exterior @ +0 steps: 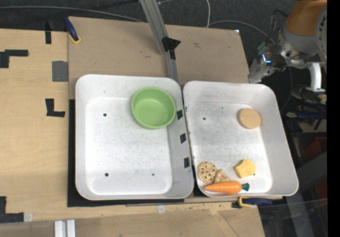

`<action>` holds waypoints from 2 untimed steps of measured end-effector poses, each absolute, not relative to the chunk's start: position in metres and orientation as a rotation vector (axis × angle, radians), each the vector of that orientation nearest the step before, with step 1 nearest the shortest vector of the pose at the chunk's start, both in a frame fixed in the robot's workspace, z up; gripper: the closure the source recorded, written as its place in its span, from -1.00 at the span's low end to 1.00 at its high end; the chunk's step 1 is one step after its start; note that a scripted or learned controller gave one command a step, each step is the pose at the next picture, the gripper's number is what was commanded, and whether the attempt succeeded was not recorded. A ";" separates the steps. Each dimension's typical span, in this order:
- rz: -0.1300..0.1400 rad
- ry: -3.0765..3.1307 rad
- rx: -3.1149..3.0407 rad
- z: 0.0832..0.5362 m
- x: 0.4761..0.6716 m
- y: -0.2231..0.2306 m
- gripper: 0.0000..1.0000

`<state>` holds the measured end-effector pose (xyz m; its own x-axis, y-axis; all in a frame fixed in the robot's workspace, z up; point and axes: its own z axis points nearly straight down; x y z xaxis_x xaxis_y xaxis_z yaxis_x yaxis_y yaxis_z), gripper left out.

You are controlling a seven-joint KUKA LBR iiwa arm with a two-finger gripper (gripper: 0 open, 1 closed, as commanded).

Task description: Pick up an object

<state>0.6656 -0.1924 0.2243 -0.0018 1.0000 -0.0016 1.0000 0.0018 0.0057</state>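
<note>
The arm sits off at the upper right, beyond the far corner of the right bin [281, 124], and its gripper [264, 66] hangs outside the rim; whether it is closed or released, I cannot tell from here.

Candidates, counted: in the right bin, one round tan disc [249, 118], one cookie [206, 170], one yellow wedge [245, 168] and one carrot [227, 187]. In the left bin [90, 140], just across the shared wall, one green bowl [153, 107].

The tan disc lies alone toward the far right side of the right bin, well apart from the cluster at the near edge. It looks like a light, stiff toy piece, probably smooth, so pinching across its width seems the safest hold. The carrot lies flat against the near wall, touching the cookie; a grip across its middle could work, but the wall crowds it. The bowl looks rigid and light, best taken by its rim.
</note>
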 end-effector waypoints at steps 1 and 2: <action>0.001 2.223 2.221 0.237 0.666 -0.192 1.00; 0.001 2.230 2.215 0.245 0.665 -0.134 1.00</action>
<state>0.6647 -0.1339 0.2454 -0.0066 1.0000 0.0018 1.0000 0.0066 -0.0009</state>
